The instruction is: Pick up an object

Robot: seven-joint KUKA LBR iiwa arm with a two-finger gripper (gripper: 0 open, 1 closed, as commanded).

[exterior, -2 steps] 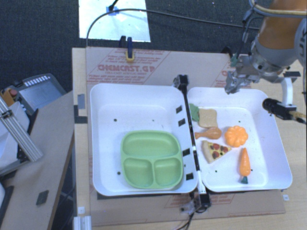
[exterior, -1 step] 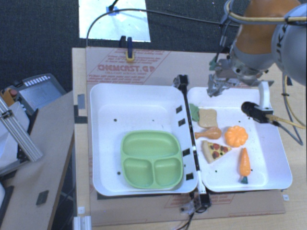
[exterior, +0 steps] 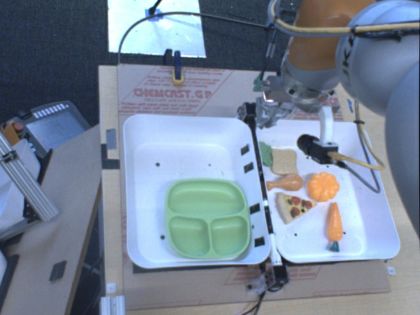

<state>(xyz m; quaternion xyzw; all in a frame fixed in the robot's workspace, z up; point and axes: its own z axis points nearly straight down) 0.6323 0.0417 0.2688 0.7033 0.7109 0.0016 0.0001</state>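
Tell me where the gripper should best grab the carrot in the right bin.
Probably the carrot at its orange middle, coming straight down, fingers closing across its width. It lies flat, running near to far, green tip nearest, apart from the pizza slice, so both sides look free.

We see two white bins: the left bin (exterior: pixel 141 176) holds a pale green divided plate (exterior: pixel 207 218). The right bin (exterior: pixel 374 231) holds an orange toy pumpkin (exterior: pixel 323 186), an orange carrot (exterior: pixel 335 223) with a green tip, a tan toast slice (exterior: pixel 284 161), a golden-brown drumstick (exterior: pixel 285 183), a pizza slice (exterior: pixel 293 206) (yellow with red dots) and a green leaf (exterior: pixel 266 153). The arm (exterior: pixel 387 38) is grey with an orange band. The cardboard (exterior: pixel 197 92) under the bins is tan with red print.
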